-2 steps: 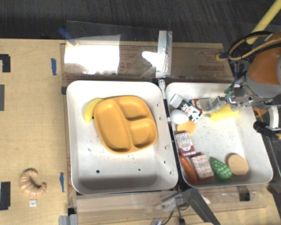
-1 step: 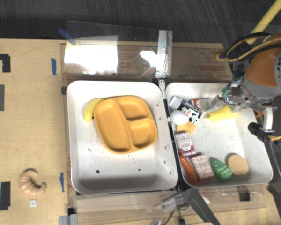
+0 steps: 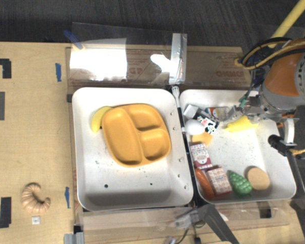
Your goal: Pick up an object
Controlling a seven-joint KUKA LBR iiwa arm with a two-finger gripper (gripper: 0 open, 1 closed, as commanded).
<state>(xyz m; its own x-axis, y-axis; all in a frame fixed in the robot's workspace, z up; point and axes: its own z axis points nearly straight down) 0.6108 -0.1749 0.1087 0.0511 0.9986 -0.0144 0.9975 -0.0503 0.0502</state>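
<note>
Apparently the approach step is in hand: nothing is seen lifted, and the gripper [image 3: 242, 112] is placed low over the upper part of the right bin [image 3: 287, 179], at the frame's right. A yellow piece [image 3: 240, 125] lies just beside it, near the jumble of small items at the bin's upper left. Whether anything is pinched cannot be told, the tip being hidden by the wrist. A descent onto one object would be called for next. The grey arm [image 3: 287, 80], with its orange band, is reached in from the upper right.
</note>
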